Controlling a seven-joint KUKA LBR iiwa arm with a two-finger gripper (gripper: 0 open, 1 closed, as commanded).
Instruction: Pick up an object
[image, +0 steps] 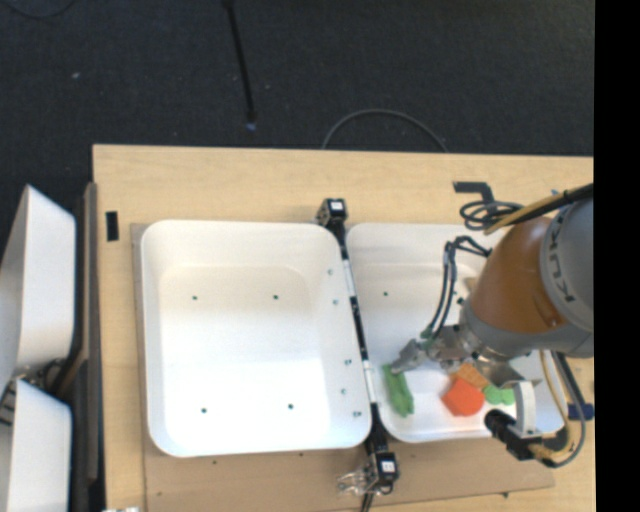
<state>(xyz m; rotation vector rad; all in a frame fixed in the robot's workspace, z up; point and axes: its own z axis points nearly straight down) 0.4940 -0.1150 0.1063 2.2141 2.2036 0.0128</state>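
Observation:
In the right bin (400, 260), near its front edge, lie a dark green elongated piece (400, 392), an orange-red block (462, 398) and a small light green piece (498, 394). My gripper (412, 356) hangs low over the front left part of this bin, just above the dark green piece and left of the orange-red block. The arm's orange band and grey wrist (520, 290) hide the bin's right half.
The left bin (160, 300) sits beside the right one, with a black divider clamp (332, 211) at the back and another (382, 466) at the front. Cables (480, 212) trail over the bench at the back right.

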